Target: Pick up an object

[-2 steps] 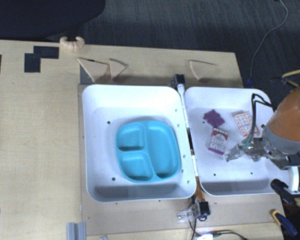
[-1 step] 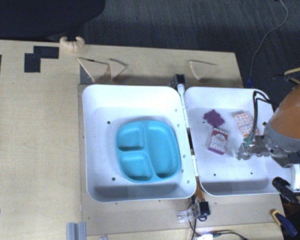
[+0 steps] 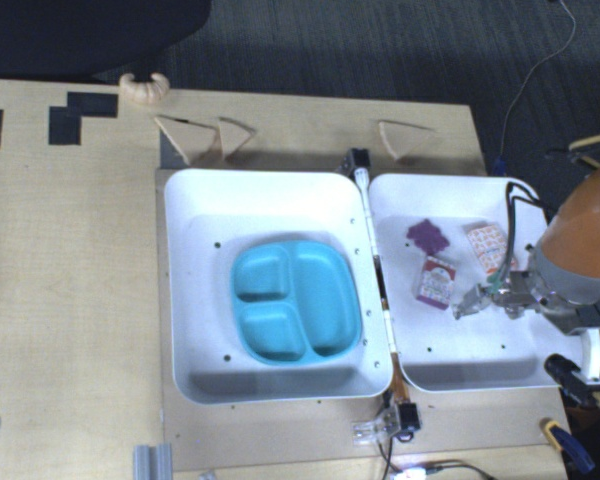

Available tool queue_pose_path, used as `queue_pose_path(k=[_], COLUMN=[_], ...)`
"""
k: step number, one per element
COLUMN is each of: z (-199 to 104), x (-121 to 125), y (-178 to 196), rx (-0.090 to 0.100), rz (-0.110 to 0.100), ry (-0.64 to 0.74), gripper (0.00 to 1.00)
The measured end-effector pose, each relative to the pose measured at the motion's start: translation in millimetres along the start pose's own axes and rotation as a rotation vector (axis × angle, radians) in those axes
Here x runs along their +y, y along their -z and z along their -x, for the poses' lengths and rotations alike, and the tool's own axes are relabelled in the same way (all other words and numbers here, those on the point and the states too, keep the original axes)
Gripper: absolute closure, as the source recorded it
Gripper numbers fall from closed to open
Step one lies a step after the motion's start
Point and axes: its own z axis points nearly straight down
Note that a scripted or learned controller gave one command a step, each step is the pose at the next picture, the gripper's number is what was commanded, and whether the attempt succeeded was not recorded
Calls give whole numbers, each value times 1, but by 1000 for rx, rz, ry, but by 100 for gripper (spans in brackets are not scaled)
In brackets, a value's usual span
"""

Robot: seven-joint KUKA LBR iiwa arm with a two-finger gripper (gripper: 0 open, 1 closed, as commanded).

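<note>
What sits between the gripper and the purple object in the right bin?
In the camera view, a small red-and-white packet lies between the gripper and the purple object.

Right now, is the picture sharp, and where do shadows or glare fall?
Camera view: slightly soft overall; the gripper is blurred, so its fingers are unclear. Soft grey shadow lies around the blue tray in the left bin. The right bin looks bright, without strong glare.

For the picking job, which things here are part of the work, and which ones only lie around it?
Part of the job:
- gripper, low in the right bin
- purple object
- small printed packet
- pale printed packet

Just lying about:
- blue divided tray in the left bin
- small tan object on the bench
</note>
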Motion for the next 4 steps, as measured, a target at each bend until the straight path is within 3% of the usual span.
queue_pose_path(k=[1,2,3,4], z=[-1,46,44,45], x=[2,69,69,71], y=[11,-23,-24,-12], rx=[0,1,4,1], rz=[4,-9,-12,-6], ry=[3,-1,1,6], gripper=[100,100,0,100])
